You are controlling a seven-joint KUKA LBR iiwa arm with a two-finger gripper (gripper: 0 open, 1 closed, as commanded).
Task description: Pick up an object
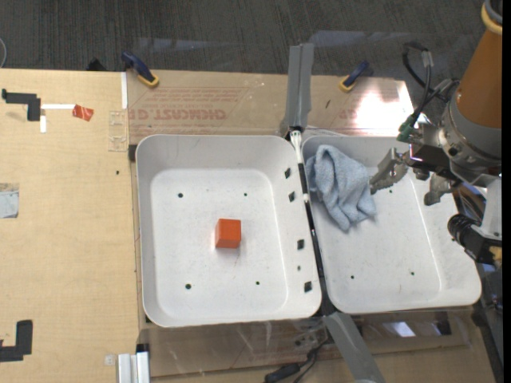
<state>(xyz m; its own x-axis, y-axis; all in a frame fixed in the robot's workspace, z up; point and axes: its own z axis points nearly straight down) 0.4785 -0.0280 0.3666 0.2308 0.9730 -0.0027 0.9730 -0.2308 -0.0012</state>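
Orange block (228, 234) mid-bin, clear of walls

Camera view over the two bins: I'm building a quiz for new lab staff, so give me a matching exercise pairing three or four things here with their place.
Things:
1. orange block
2. blue-grey cloth
3. gripper
4. blue-and-yellow clamps

Places:
A. at the cloth's right edge, over the right bin
B. crumpled in the right bin's upper left part
C. near the middle of the left bin
D. on the cardboard's far edge behind the bins

Pairs: 1-C, 2-B, 3-A, 4-D
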